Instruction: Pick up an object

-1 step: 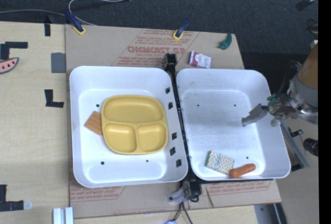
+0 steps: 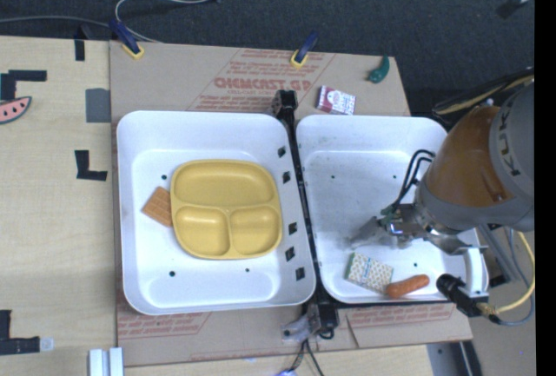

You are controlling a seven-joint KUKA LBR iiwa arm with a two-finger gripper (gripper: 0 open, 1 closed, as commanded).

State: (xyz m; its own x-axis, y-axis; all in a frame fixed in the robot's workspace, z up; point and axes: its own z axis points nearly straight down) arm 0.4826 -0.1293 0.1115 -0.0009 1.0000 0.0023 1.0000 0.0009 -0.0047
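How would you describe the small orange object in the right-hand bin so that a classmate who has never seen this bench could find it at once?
Start at the right bin, the one the grey arm reaches into, and go to its near edge. There, below the gripper, lies the orange carrot-shaped piece, just right of a pale patterned packet. It is long, slim and plain orange; the packet is flat and squarish.

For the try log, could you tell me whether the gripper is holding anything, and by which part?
Nothing is held. The gripper hangs open in the right bin, above the patterned packet and the orange carrot-like piece.
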